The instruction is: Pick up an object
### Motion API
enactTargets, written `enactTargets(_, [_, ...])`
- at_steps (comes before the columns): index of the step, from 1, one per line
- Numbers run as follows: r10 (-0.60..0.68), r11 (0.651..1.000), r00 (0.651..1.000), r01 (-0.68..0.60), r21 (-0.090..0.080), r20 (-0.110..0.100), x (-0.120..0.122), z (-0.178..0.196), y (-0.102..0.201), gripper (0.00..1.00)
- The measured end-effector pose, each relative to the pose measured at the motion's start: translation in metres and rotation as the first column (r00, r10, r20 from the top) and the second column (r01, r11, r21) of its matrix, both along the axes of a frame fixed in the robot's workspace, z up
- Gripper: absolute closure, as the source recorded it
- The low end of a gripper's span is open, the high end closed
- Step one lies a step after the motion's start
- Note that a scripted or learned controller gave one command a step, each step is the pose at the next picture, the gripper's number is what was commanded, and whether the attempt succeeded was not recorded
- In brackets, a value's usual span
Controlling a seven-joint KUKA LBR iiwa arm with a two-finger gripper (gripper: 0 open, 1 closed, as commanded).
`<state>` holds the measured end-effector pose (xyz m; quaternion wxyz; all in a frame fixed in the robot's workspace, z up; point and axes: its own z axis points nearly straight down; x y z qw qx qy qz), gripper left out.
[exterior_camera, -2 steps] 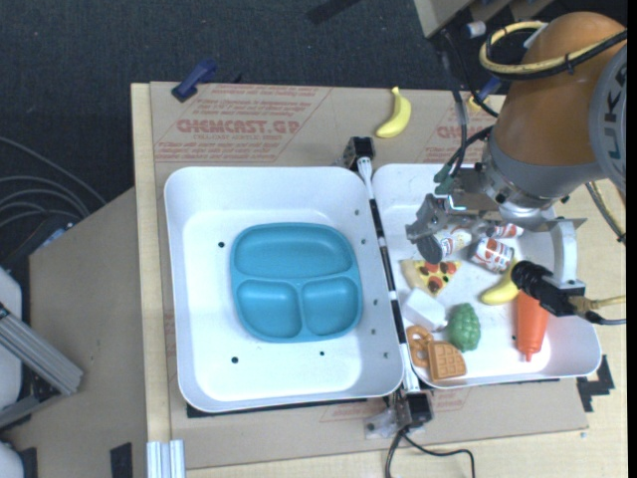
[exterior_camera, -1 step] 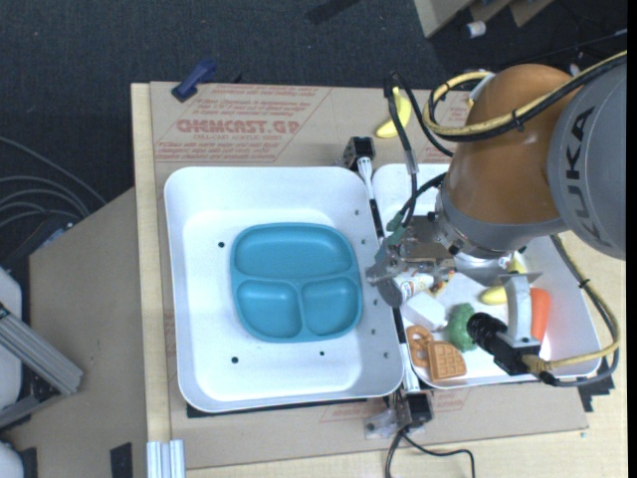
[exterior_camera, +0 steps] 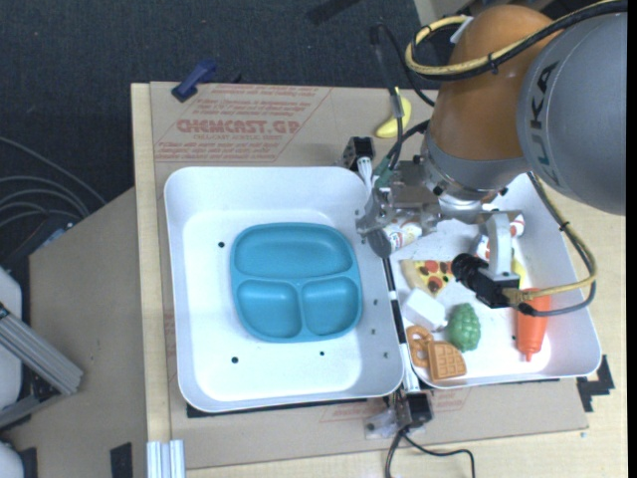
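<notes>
From my station I see the gripper (exterior_camera: 388, 225) low over the inner edge of the right bin (exterior_camera: 575, 358), just beside the wall it shares with the left bin (exterior_camera: 199, 267). The wrist hides it from above, so I cannot tell whether it is spread or closed, and I see nothing held in it. Directly below it lies a small red-and-white piece (exterior_camera: 406, 235), too small for me to identify, and I cannot tell whether the two touch. Just in front of that is a toy pizza slice (exterior_camera: 428, 274), flat on the bin floor, with a white block (exterior_camera: 423, 312) just beside it toward the near wall. Further out sits a green broccoli toy (exterior_camera: 463, 327), and a tan waffle (exterior_camera: 438, 357) lies against the near corner, touching or nearly touching the broccoli. An orange carrot (exterior_camera: 532, 332) lies on the bin's right side, apart from the others. In the left bin a blue divided plate (exterior_camera: 296, 279) rests in the middle, well apart from the gripper. Behind the bins, on the bench board (exterior_camera: 239, 132), I see a yellow piece (exterior_camera: 391, 123) and a blue piece (exterior_camera: 194, 81).
</notes>
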<state>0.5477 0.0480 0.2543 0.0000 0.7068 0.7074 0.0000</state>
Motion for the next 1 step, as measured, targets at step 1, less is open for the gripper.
enactTargets(1, [-0.002,1.000,1.000,0.002,-0.001,0.002,0.0424,0.0094,-0.0569,1.00])
